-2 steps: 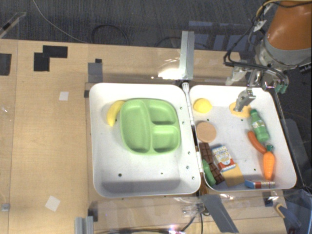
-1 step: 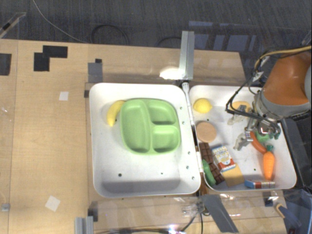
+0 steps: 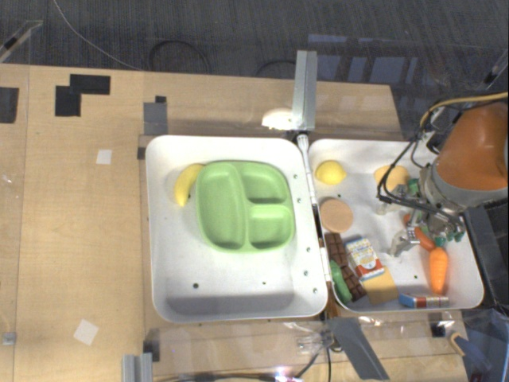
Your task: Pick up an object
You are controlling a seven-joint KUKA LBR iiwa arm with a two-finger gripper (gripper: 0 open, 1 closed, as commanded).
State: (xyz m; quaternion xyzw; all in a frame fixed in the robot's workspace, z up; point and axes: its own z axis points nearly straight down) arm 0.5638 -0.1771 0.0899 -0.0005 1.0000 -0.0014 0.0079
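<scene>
My gripper (image 3: 413, 231) hangs low over the right bin (image 3: 469, 291), under the arm's orange band (image 3: 477, 153). It sits just above and left of an orange carrot (image 3: 438, 270). Something orange and green shows right beside the gripper head, partly hidden by it. Left of the gripper lie a small printed box (image 3: 363, 257), a brown chocolate bar (image 3: 342, 263) and a tan round disc (image 3: 336, 213). A lemon (image 3: 330, 172) and another yellow piece (image 3: 390, 178) rest near the bin's far wall. Nothing shows clearly held.
A yellow block (image 3: 381, 286) and a red-and-blue marker (image 3: 422, 300) lie by the right bin's near wall. The left bin (image 3: 231, 297) holds a green divided plate (image 3: 242, 205) and a banana (image 3: 186, 184). A metal post (image 3: 304, 90) stands behind the bins.
</scene>
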